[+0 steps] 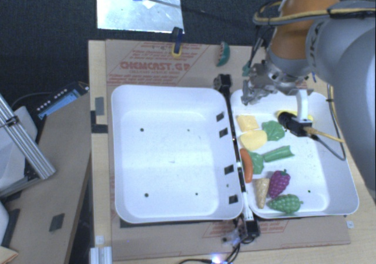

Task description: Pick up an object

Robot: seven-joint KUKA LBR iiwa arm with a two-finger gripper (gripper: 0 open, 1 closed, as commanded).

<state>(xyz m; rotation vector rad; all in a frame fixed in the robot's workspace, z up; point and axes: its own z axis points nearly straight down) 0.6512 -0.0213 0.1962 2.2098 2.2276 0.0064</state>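
Note:
The right bin (335,192) holds several toy foods. Along its left side lie a pale yellow block (247,122), a yellow rounded piece (254,139), an orange carrot (247,166) and a tan cone (261,190). Beside them are a green leafy piece (274,130), a long green vegetable (278,153), purple grapes (279,182) and green grapes (285,203). My gripper (252,91) hangs over the bin's back left corner, just above the yellow block and apart from it. Nothing shows held in it.
The left bin (120,139) sits beside the right one, with black clips (226,133) along the shared edge. A black fitting with a cable (292,123) hangs from the arm over a yellow item at the back. The arm's big grey body (346,51) fills the right side.

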